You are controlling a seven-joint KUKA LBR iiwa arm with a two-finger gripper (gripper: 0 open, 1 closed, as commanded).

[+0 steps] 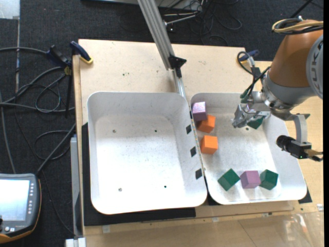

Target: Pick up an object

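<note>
Green block (257,121) in the right bin's (288,187) far part sits right under my hand (245,118), whose grip I cannot tell, so I'd judge a straight drop beats crossing to the orange blocks (208,134).

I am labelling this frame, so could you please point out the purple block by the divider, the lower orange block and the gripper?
purple block by the divider (199,108), camera view, top face.
lower orange block (208,144), camera view, top face.
gripper (243,118), camera view, between its fingertips.
</note>
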